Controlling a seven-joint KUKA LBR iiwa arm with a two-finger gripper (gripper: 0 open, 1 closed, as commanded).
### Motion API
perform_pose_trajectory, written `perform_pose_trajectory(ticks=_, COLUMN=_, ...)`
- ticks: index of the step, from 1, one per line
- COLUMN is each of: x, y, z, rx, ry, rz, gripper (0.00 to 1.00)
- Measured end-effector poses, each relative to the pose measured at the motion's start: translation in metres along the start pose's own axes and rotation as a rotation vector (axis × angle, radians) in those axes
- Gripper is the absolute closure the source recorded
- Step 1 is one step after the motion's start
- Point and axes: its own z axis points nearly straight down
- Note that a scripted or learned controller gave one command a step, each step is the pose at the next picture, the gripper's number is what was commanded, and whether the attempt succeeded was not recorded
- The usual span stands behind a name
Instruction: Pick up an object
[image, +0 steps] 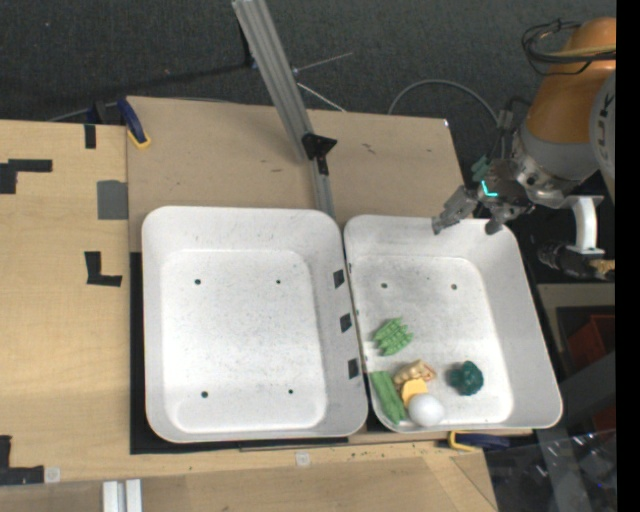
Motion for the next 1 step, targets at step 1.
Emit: perform_pose_trajectory(ticks=1, x=-0.0001, y=0.0008, z=-0.003, rx=-0.005, ry=-0.002, rz=-0.001, gripper=0.0)
